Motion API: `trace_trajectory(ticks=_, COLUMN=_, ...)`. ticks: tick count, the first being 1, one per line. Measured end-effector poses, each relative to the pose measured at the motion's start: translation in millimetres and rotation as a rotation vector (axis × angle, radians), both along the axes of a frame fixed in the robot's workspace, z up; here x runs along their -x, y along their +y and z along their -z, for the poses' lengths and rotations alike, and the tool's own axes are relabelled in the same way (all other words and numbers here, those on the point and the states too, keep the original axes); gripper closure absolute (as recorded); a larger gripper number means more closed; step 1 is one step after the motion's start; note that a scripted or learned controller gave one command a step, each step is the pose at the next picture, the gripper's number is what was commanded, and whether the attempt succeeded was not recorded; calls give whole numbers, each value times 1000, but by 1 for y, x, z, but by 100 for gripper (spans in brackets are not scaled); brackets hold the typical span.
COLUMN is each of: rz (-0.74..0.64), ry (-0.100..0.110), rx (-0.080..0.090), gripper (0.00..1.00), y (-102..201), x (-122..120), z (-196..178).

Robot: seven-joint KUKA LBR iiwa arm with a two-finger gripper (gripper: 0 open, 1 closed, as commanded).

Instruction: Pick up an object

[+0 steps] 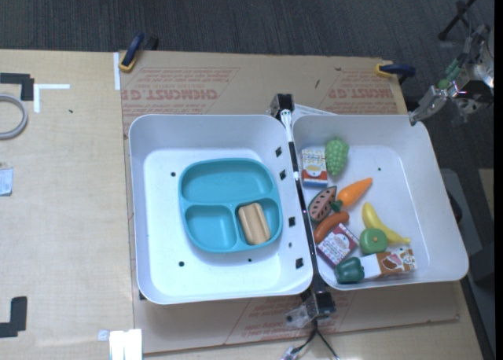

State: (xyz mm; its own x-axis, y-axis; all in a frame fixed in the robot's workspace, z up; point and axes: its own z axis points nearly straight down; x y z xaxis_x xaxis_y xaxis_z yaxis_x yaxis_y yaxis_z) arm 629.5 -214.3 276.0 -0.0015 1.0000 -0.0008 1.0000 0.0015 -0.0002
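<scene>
Toy grapes (336, 156) make the most practical target among the play food in the right bin (428, 193). They sit at the near edge of the cluster as seen from the gripper (431, 104), with bare bin floor between them and it. A small carton (313, 166) lies just beside them on the side away from the gripper. The toy carrot (354, 190) lies further off, and the toy banana (379, 222) beyond that.

The gripper hangs outside the right bin, near its far right corner, and nothing is seen in its grasp. You cannot tell from this view whether it is open or closed.

The step in hand, by judgement, is the approach.
- Bring the gripper in over the bin wall and centre it above the grapes before you descend.
- Set the closing line so that the carton stays out of it.
- The knobbly bunch may slip or roll, so come down squarely on its broad middle.

The arm reaches in from the right edge of the view, its wrist well above the bench (63, 193). The teal divided plate (204, 193) with a toy hot dog bun (253, 222) lies in the left bin (149, 217), far from the gripper.
</scene>
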Motion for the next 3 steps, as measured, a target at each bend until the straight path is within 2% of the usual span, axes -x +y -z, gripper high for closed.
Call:
trace_trajectory(ticks=1, rz=-2, ry=0, rx=0, gripper=0, y=66, x=-30, z=146)
trace_trajectory(ticks=2, rz=4, ry=1, rx=-1, gripper=0, y=98, x=45, z=178)
trace_trajectory(ticks=3, rz=8, ry=-1, rx=0, gripper=100, y=98, x=45, z=168)
